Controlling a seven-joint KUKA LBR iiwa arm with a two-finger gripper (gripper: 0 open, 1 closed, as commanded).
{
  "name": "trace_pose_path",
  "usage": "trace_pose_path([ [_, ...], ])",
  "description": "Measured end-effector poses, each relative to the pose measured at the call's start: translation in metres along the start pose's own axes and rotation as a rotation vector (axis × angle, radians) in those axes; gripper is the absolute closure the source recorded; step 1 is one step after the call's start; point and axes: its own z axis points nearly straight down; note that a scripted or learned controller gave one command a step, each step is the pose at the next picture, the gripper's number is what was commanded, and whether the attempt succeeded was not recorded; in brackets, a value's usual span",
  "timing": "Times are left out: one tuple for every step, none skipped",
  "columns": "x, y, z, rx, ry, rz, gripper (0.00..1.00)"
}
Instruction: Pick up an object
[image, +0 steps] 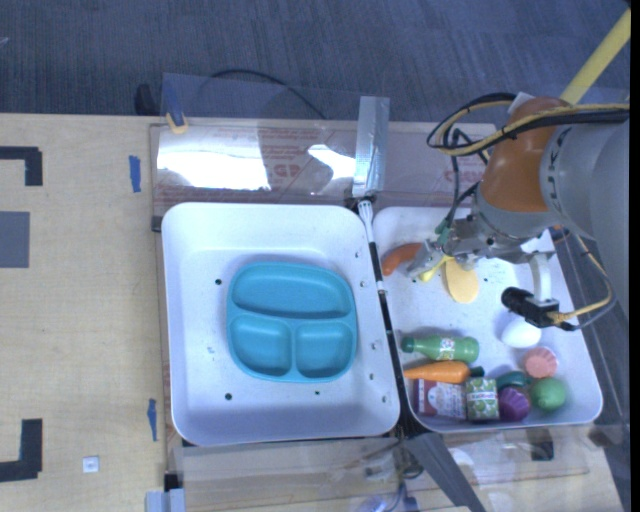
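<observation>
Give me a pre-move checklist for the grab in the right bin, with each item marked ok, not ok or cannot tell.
1. Gripper positioned over right bin: ok, at its upper left area.
2. Target close by: ok, the yellow piece and orange piece lie right beside it.
3. Object between the fingers: cannot tell, the wrist hides them.
4. Cables free of the bin contents: ok, they loop above the wrist.
5. Nearby items apart from target: ok, green bottle and white egg lie lower.
6. Left bin undisturbed: ok, blue tray sits centred.
</observation>
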Motion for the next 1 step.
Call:
trace_pose_path([
  [-0.0007,0.0001,-0.0102,0.002,0.002,0.003,1.00],
])
